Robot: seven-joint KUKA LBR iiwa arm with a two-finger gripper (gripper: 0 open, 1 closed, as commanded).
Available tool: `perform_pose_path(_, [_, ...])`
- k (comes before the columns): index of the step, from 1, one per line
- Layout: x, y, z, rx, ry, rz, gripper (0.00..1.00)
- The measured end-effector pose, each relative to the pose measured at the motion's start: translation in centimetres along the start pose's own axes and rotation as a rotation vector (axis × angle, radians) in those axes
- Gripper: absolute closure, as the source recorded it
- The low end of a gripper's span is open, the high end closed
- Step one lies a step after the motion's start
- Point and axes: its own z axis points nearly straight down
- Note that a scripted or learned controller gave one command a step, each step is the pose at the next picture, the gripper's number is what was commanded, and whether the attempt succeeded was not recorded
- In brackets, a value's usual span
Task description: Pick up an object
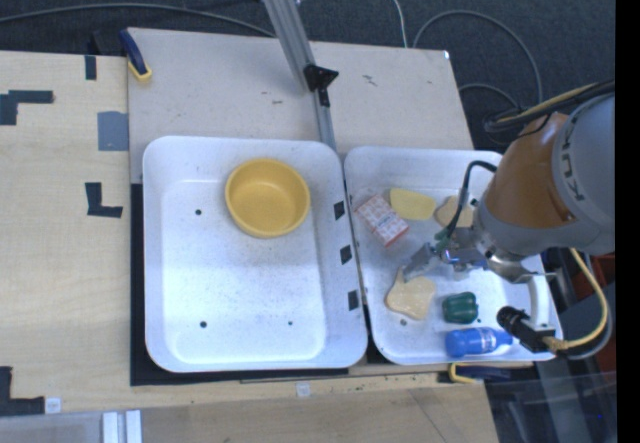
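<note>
The gripper (425,266) hung low in the right bin (372,181), its metal fingers (417,262) spread apart and grasping nothing, tips just above a pale yellow piece (411,298) at the bin's six o'clock. A red-and-white carton (381,217) lay at ten o'clock from the tips, a yellow block (411,203) at twelve, a green object (459,308) and blue bottle (477,341) toward five. A yellow bowl (267,196) sat in the left bin (160,261).
</note>
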Motion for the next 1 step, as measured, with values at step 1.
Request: perform_pose_path(1, [-0.06,0.26,1.19,-0.012,0.000,0.001,0.00])
